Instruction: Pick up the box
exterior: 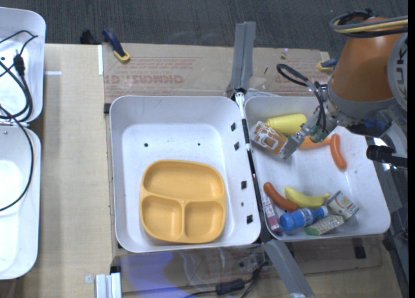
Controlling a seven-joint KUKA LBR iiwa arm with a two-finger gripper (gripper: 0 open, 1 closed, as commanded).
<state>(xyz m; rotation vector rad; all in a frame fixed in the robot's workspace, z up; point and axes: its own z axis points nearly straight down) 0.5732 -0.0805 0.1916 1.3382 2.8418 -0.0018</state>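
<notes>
From the camera view, the box [269, 139], a small orange-and-white carton, lies tilted in the right bin [369, 212] near its far left corner, just beside a yellow object [286, 122]. The claw [305, 136] sits at the box's right end; whether it grips I cannot tell. The carton looks light, stiff, crushable; best taken across its narrow sides. The left bin [130, 160] holds a yellow tray [183, 201] on the cardboard-covered table [162, 70].

Dark grey carpet floor [181, 5] behind cardboard-topped bench [168, 70].
</notes>
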